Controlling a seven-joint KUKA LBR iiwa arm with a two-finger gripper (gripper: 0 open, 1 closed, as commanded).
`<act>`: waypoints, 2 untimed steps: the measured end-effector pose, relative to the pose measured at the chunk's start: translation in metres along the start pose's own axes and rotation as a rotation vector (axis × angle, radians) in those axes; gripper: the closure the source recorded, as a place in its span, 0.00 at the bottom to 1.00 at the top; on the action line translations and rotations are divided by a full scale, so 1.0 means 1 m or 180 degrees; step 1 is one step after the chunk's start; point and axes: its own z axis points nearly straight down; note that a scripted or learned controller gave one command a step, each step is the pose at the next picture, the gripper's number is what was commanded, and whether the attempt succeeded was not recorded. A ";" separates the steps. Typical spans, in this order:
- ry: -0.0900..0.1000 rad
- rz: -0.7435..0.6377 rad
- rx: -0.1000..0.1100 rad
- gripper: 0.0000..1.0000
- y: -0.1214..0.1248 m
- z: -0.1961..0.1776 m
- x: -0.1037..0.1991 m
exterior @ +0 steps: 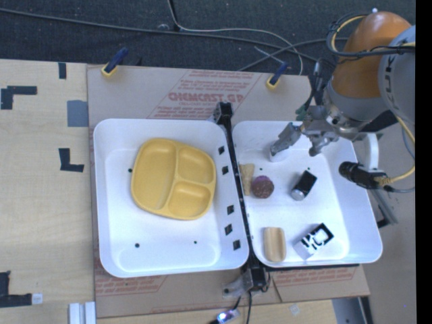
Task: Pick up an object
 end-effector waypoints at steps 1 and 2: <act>-0.0004 -0.0009 -0.0039 0.00 0.002 -0.007 0.000; -0.0005 -0.0004 -0.0022 0.00 -0.003 0.053 -0.007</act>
